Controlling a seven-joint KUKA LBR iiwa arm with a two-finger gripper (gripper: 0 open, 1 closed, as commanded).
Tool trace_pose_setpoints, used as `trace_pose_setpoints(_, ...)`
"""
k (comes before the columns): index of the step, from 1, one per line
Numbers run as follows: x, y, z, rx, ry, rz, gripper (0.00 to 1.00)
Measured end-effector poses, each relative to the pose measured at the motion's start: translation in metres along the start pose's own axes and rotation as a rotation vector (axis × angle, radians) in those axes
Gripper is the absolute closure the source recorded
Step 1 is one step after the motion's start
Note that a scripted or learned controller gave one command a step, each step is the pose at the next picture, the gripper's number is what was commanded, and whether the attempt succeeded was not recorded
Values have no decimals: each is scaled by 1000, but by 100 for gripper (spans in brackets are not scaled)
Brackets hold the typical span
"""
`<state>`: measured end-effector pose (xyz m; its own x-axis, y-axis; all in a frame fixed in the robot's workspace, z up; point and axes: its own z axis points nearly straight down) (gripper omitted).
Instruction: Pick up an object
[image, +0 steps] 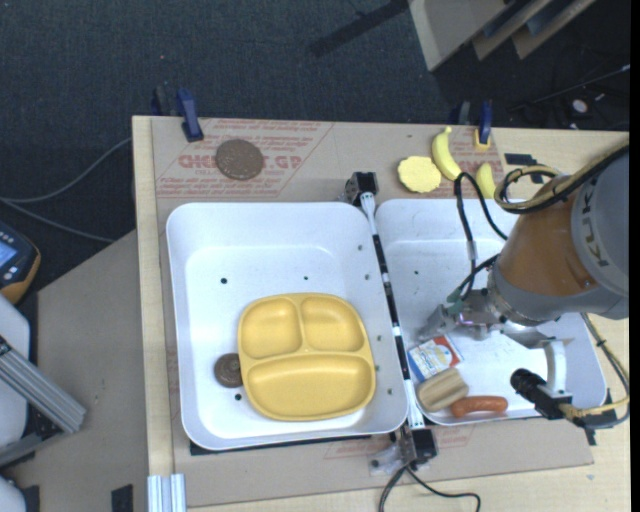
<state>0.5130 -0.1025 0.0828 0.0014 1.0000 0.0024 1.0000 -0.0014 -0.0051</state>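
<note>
My gripper (456, 317) hangs low in the right bin (420, 235), under the grey wrist and orange band of the arm. It sits just above and to the right of a small blue, white and red carton (433, 356). A tan bread roll (443, 388) and a red sausage (479, 406) lie by the bin's front wall, below the gripper. Nothing shows clearly in its grasp.
The left bin (200, 240) holds a yellow divided plate (304, 354) with a brown cookie (228, 370) at its left edge. On the bench behind the bins lie a brown disc (238, 158), a yellow round piece (419, 173) and a banana (443, 152).
</note>
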Motion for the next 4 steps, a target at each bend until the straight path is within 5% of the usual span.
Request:
trace_pose_setpoints(1, -1, 2, -12, -7, -3, 0, 100)
trace_pose_setpoints(2, -33, 66, -86, -16, -7, -3, 100)
trace_pose_setpoints(3, -32, 62, -82, -6, -3, -2, 0)
trace_pose_setpoints(4, -22, 44, 3, 2, 0, -2, 0)
